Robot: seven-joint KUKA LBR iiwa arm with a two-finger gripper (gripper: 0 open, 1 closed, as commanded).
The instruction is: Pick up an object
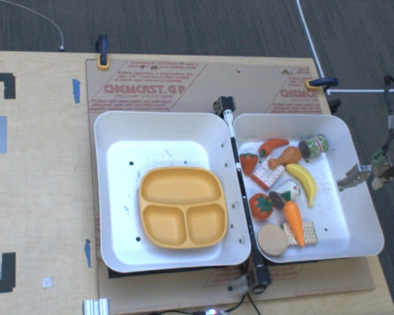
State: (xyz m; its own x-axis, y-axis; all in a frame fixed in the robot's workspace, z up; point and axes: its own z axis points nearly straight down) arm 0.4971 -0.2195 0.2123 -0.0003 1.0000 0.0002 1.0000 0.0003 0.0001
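Banana (303,182) among toy foods in right-hand bin (361,231), right of frame, not yet lifted; hand (354,178) at frame's right edge over bin rim, grip impossible to tell, nothing seen held; pick entirely ahead.

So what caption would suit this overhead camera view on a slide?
Toy food fills the right bin, a yellow divided plate sits in the left bin, gripper at the right bin's edge.

My left shallow white bin (111,176) carries a yellow three-part plate (182,206). My right white bin (354,228) shows a yellow banana (305,182) and an orange carrot (293,223).
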